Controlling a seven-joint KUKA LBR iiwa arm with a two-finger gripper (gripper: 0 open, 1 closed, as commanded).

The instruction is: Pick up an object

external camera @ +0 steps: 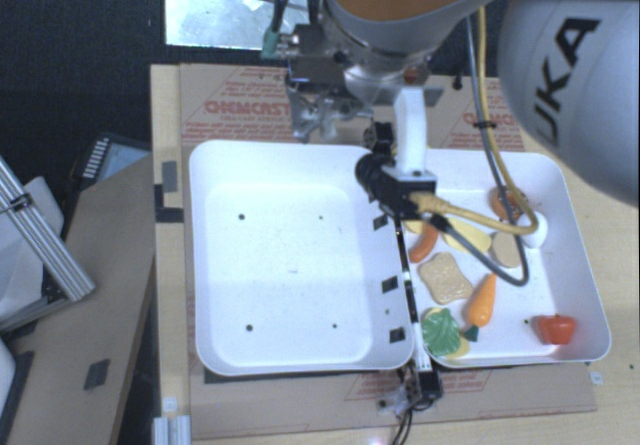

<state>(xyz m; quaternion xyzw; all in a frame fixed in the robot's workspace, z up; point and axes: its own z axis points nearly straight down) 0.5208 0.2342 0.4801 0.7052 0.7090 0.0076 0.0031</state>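
My gripper hangs at the far edge of the left bin, just over its rim and near the corner where the two bins meet. From this slant I cannot tell how far open it is, and I see nothing held in it. The things there are to pick up all lie in the right bin, well apart from the gripper and mostly toward the near side. An orange toy carrot lies tilted in that bin's near half, with a small dark green bit at its near end. Just beside that end, a green lettuce-like piece sits in the near left corner. Just beyond the carrot lies a tan cracker (squarish, with rounded corners and a speckled face). Beyond that, a smaller orange piece lies close against the wall between the bins. A pale rounded slice rests to the right of the cracker, partly covered. A red-orange tomato-like toy sits by itself in the near right corner. Another orange thing lies farther back, half hidden, so I cannot name it. Both bins rest on a sheet of brown cardboard with red print.
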